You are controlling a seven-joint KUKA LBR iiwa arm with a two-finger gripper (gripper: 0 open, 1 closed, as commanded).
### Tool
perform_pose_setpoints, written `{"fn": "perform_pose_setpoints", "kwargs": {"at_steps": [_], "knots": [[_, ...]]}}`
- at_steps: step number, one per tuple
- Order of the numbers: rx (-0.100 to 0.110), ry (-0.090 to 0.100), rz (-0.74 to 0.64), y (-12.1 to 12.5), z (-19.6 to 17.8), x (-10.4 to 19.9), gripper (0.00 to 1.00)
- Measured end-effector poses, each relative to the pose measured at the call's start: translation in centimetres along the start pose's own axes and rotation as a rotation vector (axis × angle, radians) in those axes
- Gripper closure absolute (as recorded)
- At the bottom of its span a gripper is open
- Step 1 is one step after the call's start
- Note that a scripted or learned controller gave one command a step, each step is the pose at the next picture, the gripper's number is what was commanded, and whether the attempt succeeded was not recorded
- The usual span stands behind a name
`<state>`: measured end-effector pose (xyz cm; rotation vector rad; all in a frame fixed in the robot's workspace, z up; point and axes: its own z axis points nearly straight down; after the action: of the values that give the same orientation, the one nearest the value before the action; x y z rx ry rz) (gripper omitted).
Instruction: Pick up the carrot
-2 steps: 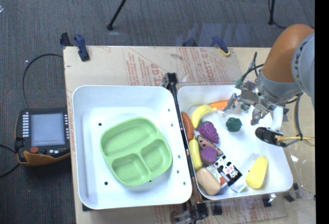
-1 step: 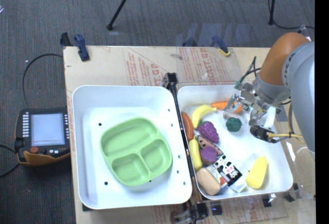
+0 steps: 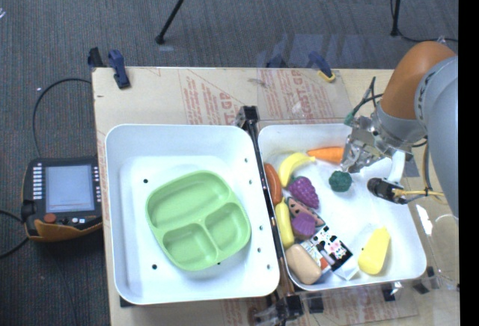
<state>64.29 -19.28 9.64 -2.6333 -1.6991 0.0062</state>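
Observation:
The orange carrot (image 3: 326,155) lies in the right bin (image 3: 408,231), near its far side, pointing left toward a yellow banana (image 3: 293,165). My gripper (image 3: 358,161) hangs just to the right of the carrot's thick end, low over the bin, with its fingers slightly apart and nothing visible between them. The grey arm with the orange band (image 3: 416,75) comes in from the right above it.
A dark green broccoli piece (image 3: 340,181) sits just below the gripper. Purple grapes (image 3: 304,190), a watermelon slice (image 3: 302,214), a corn cob (image 3: 284,223), a bread roll (image 3: 302,262), a small carton (image 3: 329,248) and a lemon (image 3: 374,250) crowd the right bin. The left bin holds a green divided plate (image 3: 197,220).

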Motion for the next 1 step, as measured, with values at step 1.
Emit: {"fn": "perform_pose_setpoints", "kwargs": {"at_steps": [1], "knots": [[0.001, 0.000, -0.001, -0.02, 0.05, 0.03, 0.00]]}}
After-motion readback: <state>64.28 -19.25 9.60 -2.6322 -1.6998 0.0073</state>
